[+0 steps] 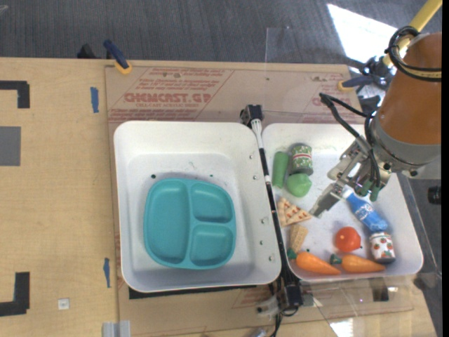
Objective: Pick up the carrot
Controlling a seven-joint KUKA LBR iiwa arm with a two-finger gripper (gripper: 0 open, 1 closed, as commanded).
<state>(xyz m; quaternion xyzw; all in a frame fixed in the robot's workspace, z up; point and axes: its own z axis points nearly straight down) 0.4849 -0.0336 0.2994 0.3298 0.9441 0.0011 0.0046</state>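
Two orange carrots with green tops lie along the near edge of the right bin: one carrot at the near left, the other carrot just right of it. My gripper hangs over the middle of this bin, up and away from both carrots. Its fingers look open, with nothing between them. One finger points toward a pizza slice; the other is over a blue bottle.
A red tomato and a small red-and-white can sit just behind the carrots. Green items, a labelled can and a cone-like piece fill the bin's left side. The left bin holds a teal divided tray.
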